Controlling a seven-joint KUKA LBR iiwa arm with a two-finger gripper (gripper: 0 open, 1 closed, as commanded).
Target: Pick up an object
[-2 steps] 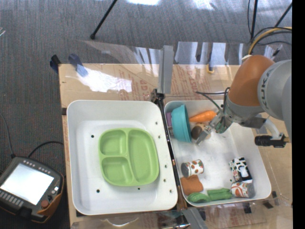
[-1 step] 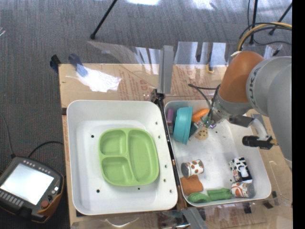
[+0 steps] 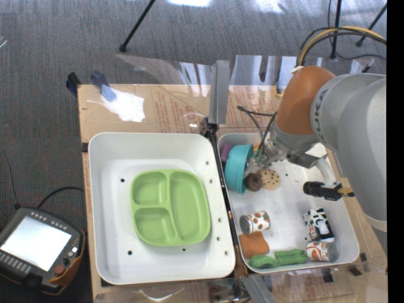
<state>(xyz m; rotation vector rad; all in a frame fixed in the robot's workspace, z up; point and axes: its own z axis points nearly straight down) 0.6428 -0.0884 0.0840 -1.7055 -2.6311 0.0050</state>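
Glossy green plastic tray [image 3: 170, 207]

Robotics lab: bench with white bins [image 3: 101, 169], tripod legs [image 3: 140, 19], teach pendant [image 3: 38, 248].

A lime-green divided plastic tray [image 3: 170, 207] lies in the white left bin [image 3: 101, 169]. The white right bin [image 3: 290, 207] holds a teal bowl [image 3: 236, 167], a speckled tan cookie [image 3: 271, 179] and a black-and-white cow-patterned toy [image 3: 317, 223].
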